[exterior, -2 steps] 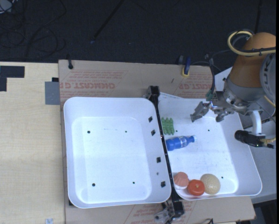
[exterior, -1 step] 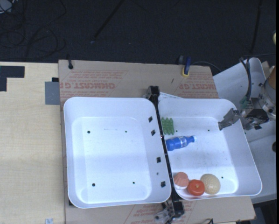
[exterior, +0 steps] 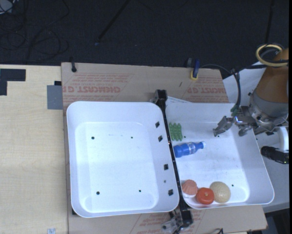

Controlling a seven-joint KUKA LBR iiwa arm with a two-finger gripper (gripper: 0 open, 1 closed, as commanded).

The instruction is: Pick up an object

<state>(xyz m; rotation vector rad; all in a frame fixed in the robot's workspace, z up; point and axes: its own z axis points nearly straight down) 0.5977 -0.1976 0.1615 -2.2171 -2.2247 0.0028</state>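
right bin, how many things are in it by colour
Green: 1, the ridged green piece
Blue: 1, the bottle
Red: 1, the round red thing
Pink: 1, the pink thing
Tan: 1, the tan ball
Total: 5 in the right bin

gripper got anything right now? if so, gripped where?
Nothing held. The two-finger gripper is open over the right white bin, apart from the blue plastic bottle.
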